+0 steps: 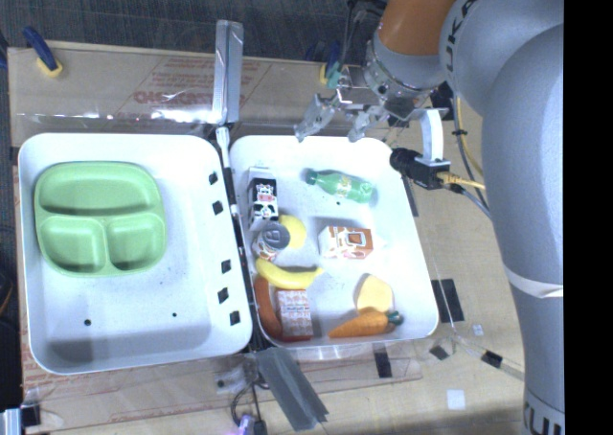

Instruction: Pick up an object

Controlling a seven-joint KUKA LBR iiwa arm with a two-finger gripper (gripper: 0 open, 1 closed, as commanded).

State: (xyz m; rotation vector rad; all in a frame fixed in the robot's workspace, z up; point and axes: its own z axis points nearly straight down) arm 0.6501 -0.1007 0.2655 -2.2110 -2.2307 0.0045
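Just one fixed camera here, mounted above the bench [115,88] and tilted down at a slant. It's far enough back to catch both white bins [192,328] whole, with the arm [508,88] at the right edge.

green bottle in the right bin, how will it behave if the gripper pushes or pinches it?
The green bottle lies on its side, so a push probably rolls it. Its rounded, glossy-looking body may slip from a pinch. It looks small, likely light. The gripper hovers open above the bin's far rim.
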